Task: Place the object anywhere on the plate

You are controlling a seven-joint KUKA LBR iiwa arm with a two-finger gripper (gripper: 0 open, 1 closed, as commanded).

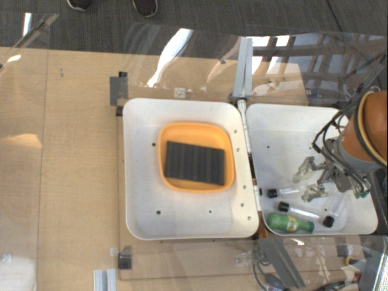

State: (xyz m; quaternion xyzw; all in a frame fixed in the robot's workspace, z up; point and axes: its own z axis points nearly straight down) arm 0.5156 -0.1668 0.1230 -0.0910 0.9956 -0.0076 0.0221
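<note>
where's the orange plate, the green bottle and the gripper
orange plate (167, 177): camera view, on its left rim
green bottle (290, 224): camera view, on its body
gripper (308, 179): camera view, midway between its fingertips

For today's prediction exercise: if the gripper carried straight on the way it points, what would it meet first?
The gripper points left. Probably bare floor of the right bin, then its left wall; the small black cap sits just below that line. Depth is unclear.
</note>
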